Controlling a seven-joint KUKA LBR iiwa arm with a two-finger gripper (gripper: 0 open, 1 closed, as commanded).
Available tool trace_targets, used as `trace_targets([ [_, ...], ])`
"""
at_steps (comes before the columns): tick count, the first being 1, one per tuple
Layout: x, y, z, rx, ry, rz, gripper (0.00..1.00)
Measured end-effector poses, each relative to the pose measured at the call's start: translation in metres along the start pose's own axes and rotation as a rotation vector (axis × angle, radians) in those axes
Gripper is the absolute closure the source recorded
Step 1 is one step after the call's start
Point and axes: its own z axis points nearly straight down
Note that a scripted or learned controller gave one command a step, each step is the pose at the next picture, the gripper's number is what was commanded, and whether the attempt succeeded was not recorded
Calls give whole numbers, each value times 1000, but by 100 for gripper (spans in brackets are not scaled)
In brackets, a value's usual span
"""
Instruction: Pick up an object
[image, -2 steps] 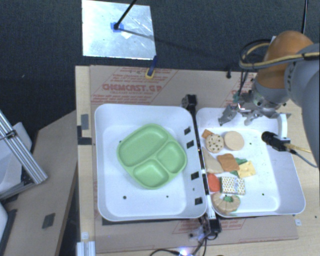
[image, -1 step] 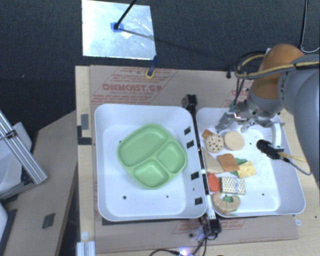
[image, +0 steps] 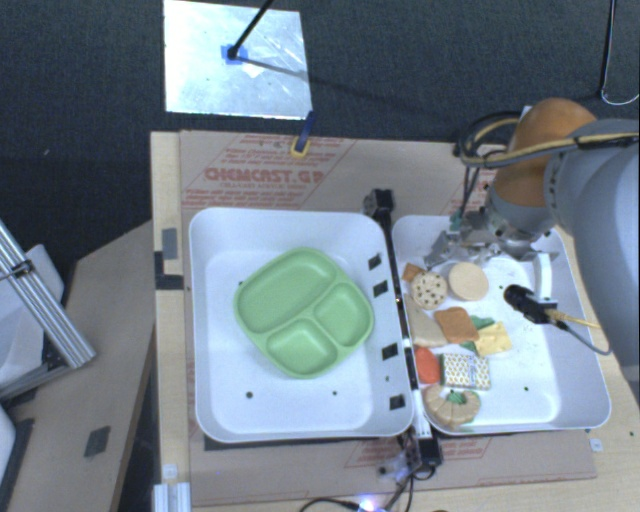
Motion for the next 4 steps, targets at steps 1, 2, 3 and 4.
trace_targets([
  [1,0,0,-2,0,0,-1,100],
  [2,0,-7,-44,4,2,4,100],
  [3,2,-4,-80,2,1,1,100],
  [4,2,-3,-123,3,2,0,100],
])
